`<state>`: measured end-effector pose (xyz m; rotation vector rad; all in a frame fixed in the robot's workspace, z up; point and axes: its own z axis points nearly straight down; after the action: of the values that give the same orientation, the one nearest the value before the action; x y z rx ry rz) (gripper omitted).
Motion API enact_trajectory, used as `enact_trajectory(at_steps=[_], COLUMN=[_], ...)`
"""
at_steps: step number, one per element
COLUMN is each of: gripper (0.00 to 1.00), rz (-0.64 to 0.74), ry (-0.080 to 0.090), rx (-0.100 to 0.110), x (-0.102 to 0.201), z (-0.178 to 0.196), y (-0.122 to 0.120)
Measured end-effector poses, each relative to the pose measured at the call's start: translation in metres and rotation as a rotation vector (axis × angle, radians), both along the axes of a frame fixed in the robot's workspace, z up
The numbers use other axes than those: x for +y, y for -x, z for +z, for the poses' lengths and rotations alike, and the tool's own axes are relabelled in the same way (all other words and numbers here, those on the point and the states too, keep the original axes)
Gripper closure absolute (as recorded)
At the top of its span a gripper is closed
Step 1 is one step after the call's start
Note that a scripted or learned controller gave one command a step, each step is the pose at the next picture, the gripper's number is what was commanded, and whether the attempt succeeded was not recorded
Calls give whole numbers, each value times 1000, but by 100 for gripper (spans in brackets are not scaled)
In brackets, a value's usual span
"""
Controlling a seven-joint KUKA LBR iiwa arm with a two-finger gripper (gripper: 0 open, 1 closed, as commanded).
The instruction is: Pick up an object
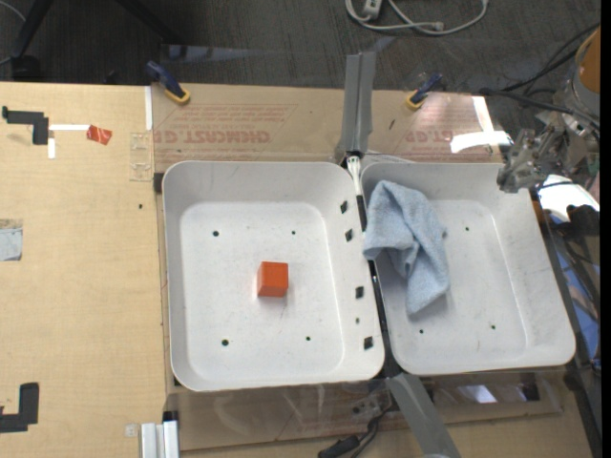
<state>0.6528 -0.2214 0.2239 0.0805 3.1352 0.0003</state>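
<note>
Where plywood bench [76, 256] meets dark floor [239, 17], two white bins [191, 256].

hand [523, 165] at right edge — raised, arm barely entering

Two white bins [191, 351] [535, 342], one orange block [273, 280], one blue cloth [410, 241], two clamps [168, 82] [425, 90].

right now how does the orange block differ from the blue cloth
The orange block is a small, rigid cube with flat faces; the blue cloth is larger, soft and crumpled. The block sits near the middle of the left bin; the cloth lies in the right bin, against its left wall. Both rest loose on a white bin floor, apart from the gripper.
</note>
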Motion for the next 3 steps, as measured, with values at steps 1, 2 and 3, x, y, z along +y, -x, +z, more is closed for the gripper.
enact_trajectory(at_steps=[1, 2, 3], gripper=[100, 100, 100], rz=[117, 293, 501], ry=[2, 0, 2], rx=[-3, 1, -2], x=[0, 0, 1], z=[61, 10, 12], y=[23, 22, 2])
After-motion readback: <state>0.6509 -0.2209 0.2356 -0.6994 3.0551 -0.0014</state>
